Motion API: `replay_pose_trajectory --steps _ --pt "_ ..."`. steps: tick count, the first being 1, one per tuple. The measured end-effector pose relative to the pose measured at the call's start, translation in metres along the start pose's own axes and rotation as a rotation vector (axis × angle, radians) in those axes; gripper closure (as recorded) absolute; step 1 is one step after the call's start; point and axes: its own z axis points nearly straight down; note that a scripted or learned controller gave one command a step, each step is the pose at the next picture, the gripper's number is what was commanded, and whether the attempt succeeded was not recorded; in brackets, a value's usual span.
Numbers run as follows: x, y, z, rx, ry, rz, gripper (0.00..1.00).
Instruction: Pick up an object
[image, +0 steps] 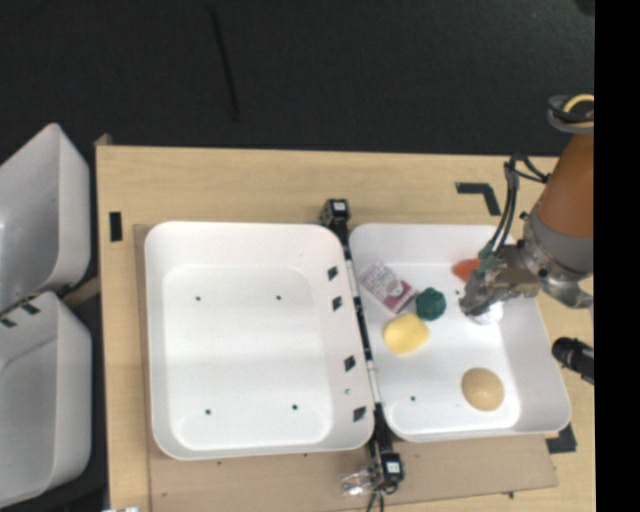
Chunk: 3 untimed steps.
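Tool (482, 300) sat low in the smooth white plastic right bin (520, 415); couldn't tell its grip. Nearby were a lumpy yellow ball (406, 335), dark green knobbly blob (431, 304), crinkly pink packet (385, 284), tan egg shape (482, 388), and a red bit (466, 268) beside the tool.

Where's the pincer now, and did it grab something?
Pincer low in right bin, nothing seen held. Orange-red object beside it. Green ball, yellow lump, tan ball lying free.
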Motion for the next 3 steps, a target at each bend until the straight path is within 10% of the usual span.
replay_pose_trajectory --steps 1,3 --pt "0.046 0.071 0.003 -0.008 0.003 -0.015 1.0" --pt "0.132 0.052 -0.081 -0.005 0.004 -0.014 1.0"
